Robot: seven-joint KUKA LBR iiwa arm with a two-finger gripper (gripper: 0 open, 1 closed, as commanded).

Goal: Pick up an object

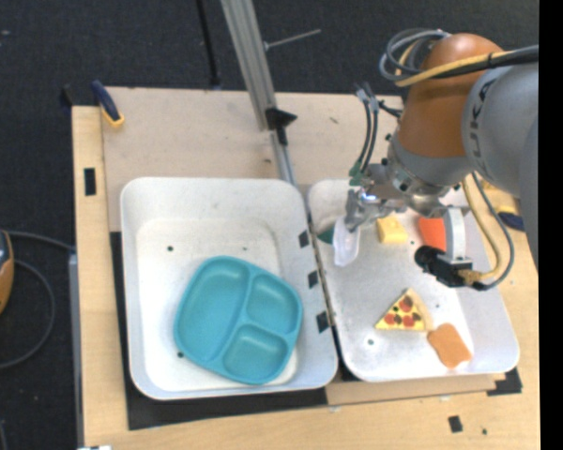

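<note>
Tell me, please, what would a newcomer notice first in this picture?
Probably the teal divided plate, lying alone in the left bin. Next, the grey and orange arm reaching over the right bin, where a pizza slice toy and an orange piece lie near the front.

The bench (197, 139) looks like pale, matt wood, scuffed in places. Both bins, the left (145, 214) and the right (493, 345), look like white plastic with a dull, faintly speckled finish. The teal plate (239, 319) at 7 o'clock seems smooth plastic with a soft sheen. The rail (247, 50) at 12 o'clock is ribbed, brushed metal. The arm (507, 120) at 2 o'clock has a smooth grey shell, and its orange band (436, 101) is glossy.
</note>
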